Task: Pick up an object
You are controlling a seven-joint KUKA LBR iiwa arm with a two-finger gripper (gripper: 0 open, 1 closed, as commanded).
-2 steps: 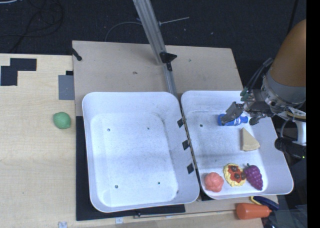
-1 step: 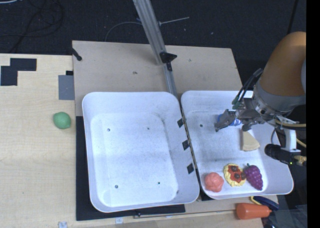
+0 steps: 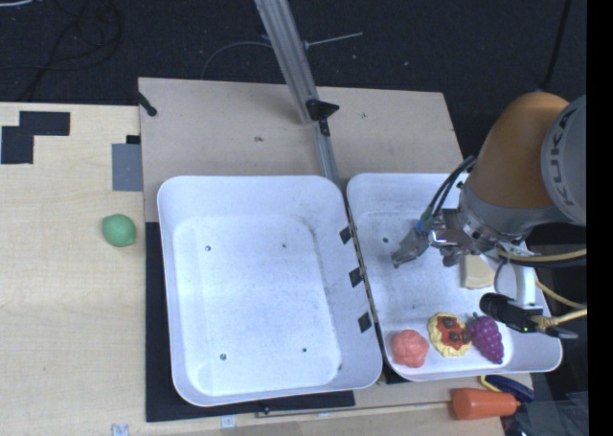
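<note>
**Hovering over the right bin, nothing in my grip**

The large shallow white left bin (image 3: 251, 290) lies bare beside me. I reach into the shallow white right bin (image 3: 402, 209), where my targets cluster along its near edge: a bunch of purple plastic grapes (image 3: 487, 338), a yellow-and-red toy food piece (image 3: 448, 334), and a small round pink-red ball (image 3: 410, 348). My grey two-finger claw (image 3: 410, 250) hangs released above bare floor, far of them. A little green ball (image 3: 119, 230) sits outside, left.

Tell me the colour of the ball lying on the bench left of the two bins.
Green. The ball shows best in the camera view.
</note>
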